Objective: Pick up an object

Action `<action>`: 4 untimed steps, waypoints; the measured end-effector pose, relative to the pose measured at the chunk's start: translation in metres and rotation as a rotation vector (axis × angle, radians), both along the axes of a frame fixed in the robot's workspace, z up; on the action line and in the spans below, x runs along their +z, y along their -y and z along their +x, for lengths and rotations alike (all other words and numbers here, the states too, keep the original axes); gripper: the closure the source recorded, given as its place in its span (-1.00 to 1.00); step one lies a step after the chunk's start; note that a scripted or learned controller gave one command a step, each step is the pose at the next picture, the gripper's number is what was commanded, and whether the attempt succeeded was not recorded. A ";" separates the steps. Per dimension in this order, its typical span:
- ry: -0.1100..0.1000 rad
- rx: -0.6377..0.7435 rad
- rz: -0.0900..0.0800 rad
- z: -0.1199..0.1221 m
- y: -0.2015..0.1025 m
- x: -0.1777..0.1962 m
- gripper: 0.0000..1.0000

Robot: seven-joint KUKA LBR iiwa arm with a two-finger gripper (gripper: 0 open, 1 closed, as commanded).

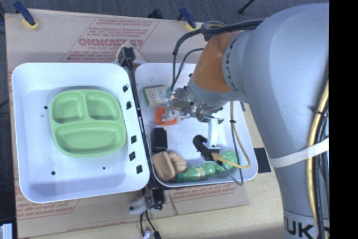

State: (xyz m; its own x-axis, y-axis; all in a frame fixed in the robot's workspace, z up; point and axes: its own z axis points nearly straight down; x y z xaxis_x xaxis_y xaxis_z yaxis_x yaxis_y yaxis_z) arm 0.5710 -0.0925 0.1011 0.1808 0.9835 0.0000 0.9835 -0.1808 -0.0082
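Hovering end effector (174, 107) near orange object (161, 116).

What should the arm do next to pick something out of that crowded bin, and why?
Probably lower a little toward the orange piece. The claw sits right beside it in the right bin, and I can't see anything held in it. The black block and green bottle lie further off.

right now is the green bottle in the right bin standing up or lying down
Lying down: the green bottle rests on its side along the right bin's near wall.
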 end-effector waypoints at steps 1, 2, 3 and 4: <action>0.000 0.001 -0.001 0.000 0.000 0.000 -1.00; 0.003 -0.309 -0.002 0.047 0.004 -0.010 -1.00; -0.001 -0.559 -0.002 0.000 0.005 -0.010 -1.00; 0.005 -0.222 -0.002 -0.087 0.015 0.017 -1.00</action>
State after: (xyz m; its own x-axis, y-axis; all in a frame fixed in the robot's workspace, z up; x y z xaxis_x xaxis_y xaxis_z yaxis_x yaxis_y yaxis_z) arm 0.4839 -0.1078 0.1176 0.3933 0.9194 -0.0006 0.9194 -0.3933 -0.0027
